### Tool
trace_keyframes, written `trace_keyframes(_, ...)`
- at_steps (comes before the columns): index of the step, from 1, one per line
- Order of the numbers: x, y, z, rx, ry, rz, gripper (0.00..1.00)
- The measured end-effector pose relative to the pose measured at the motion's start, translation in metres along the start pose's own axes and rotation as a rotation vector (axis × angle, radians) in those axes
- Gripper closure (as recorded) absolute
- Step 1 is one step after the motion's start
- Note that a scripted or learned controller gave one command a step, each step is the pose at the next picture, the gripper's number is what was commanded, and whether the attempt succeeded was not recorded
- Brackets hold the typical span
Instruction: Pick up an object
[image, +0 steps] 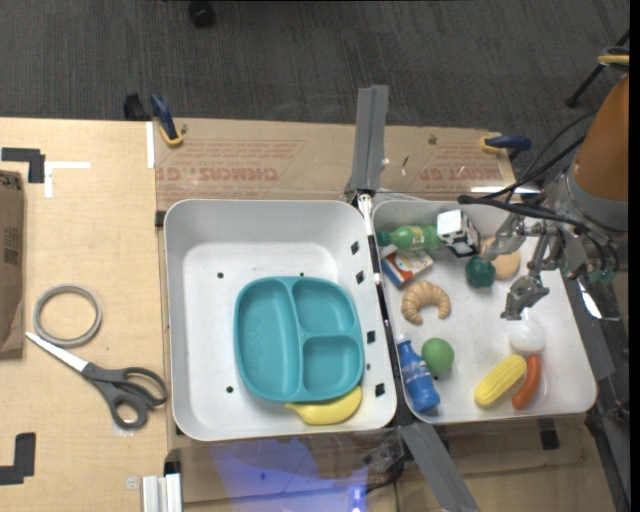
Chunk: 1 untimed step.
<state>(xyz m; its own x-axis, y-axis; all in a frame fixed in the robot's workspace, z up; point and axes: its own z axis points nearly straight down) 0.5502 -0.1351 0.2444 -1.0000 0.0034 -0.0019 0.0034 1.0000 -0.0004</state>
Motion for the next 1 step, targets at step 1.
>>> trace_keyframes(1,-0.0417,-0.0211,0.1288,0.0,0.0,-0.051,0.0)
